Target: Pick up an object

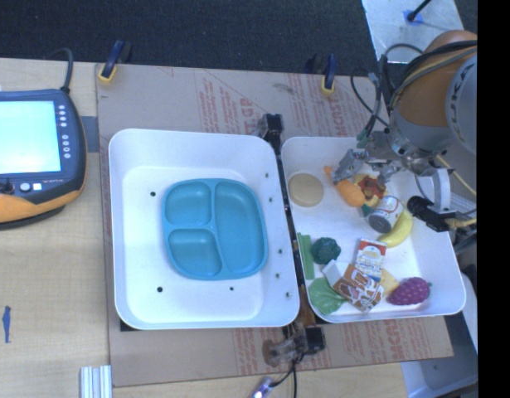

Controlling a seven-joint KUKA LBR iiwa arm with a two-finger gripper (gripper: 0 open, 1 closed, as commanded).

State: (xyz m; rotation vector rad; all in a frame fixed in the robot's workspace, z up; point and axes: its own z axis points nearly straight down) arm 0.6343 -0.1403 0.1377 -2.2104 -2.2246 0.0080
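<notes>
light: bright, even | glare: white bins [130, 222] slightly washed out | shadows: soft | focus: mildly blurry

You're looking at a robotics lab bench, not a home. A teach pendant [26, 152] with a lit screen sits at the left edge. Cardboard sheet [213, 98] is clamped to the bench with clips [111, 63], two white bins [130, 222] screwed side by side, toy food [354, 259] in the right one, cables trailing off the grey-and-orange arm [433, 89].
</notes>
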